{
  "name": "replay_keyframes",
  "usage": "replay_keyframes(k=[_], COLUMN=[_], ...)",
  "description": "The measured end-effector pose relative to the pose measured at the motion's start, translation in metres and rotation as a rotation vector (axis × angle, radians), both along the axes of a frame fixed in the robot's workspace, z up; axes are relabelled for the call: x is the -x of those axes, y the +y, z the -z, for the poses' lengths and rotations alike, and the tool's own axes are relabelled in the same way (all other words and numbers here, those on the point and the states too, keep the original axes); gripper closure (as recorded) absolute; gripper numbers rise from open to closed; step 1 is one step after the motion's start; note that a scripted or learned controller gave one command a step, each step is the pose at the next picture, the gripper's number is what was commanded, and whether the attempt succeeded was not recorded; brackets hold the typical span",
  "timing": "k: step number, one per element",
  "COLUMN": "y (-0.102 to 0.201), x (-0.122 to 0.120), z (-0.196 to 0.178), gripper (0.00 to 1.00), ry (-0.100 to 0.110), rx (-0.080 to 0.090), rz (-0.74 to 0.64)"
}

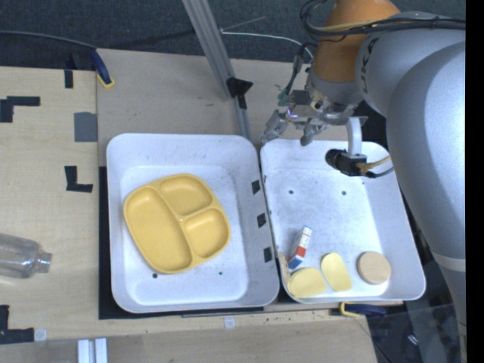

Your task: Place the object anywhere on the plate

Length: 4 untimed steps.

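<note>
Up at twelve o'clock of the right white bin [393, 203], the claw [291, 131] hangs spread wide, holding nothing; yellow three-compartment plastic plate [176, 221] lies left.

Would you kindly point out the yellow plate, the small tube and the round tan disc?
yellow plate [176, 221], camera view, middle divider.
small tube [301, 248], camera view, mid-body.
round tan disc [373, 268], camera view, top face.

grey arm [423, 89], orange band, blk cables
</note>
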State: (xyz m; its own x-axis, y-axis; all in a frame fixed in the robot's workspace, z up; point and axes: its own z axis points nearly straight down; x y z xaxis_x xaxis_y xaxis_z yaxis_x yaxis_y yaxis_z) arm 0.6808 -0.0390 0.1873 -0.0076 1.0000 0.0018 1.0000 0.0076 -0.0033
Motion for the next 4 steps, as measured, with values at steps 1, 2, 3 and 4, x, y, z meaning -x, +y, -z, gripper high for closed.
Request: replay_keyframes(k=[1, 2, 3, 4], y=[0.072, 0.068, 0.067, 0.126], x=[0.000, 0.000, 0.000, 0.001], z=[-0.001, -0.011, -0.010, 0.000], gripper=[0.00, 1.00, 0.00, 0.00], ry=[-0.002, -0.001, 0.000, -0.001], rx=[0.000, 0.001, 0.003, 0.001], rz=[-0.001, 0.003, 0.003, 0.001])
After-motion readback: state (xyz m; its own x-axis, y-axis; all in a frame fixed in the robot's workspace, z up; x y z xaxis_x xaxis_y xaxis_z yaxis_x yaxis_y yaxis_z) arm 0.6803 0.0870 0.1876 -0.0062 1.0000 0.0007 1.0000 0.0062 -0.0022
